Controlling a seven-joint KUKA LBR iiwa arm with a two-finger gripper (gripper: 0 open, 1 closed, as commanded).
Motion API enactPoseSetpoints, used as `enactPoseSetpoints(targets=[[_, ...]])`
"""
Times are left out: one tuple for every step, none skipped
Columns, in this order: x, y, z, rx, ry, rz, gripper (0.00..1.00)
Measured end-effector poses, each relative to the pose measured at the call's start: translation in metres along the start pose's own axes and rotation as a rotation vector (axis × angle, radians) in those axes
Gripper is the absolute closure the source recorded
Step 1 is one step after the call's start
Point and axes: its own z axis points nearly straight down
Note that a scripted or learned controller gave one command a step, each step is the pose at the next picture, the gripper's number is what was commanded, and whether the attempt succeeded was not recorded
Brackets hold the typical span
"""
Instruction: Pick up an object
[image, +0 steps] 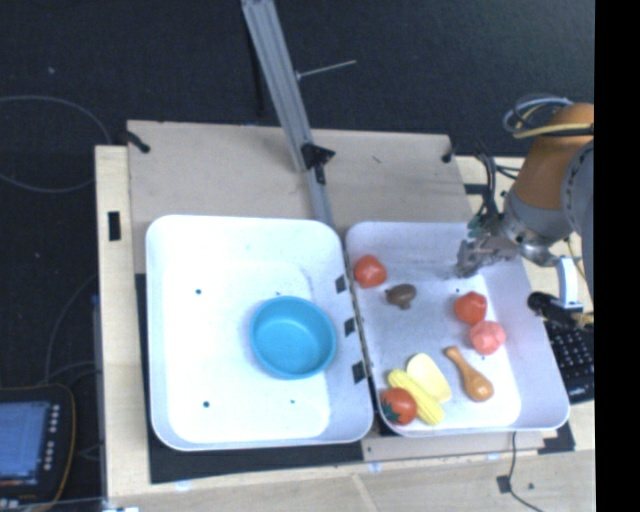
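Observation:
The right bin (430, 240) holds several toy foods. A red tomato (369, 270) lies at its left, with a small brown piece (401, 295) beside it. Further right lie a red piece (471, 307) and a pink one (488, 337). An orange drumstick shape (470, 375) lies below them. Near the front sit a yellow piece (428, 378), a corn cob (415, 397) and a red strawberry-like piece (398, 406). My gripper (470, 262) hangs over the bin's back right part, above the red piece, with nothing seen in it.
The left bin (190, 260) holds a blue bowl (291, 336). A grey metal pole (290, 110) slants down to the gap between the bins. A black keyboard (570, 350) lies at the right edge, a small screen (30, 440) at the lower left.

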Motion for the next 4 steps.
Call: enactPoseSetpoints(targets=[[0.007,0.001,-0.062,0.002,0.01,0.004,1.0],[0.005,0.013,-0.12,0.002,0.01,0.002,1.0],[0.004,0.014,-0.145,0.004,0.01,-0.003,1.0],[0.055,0.007,-0.133,0.009,0.01,0.002,1.0]])
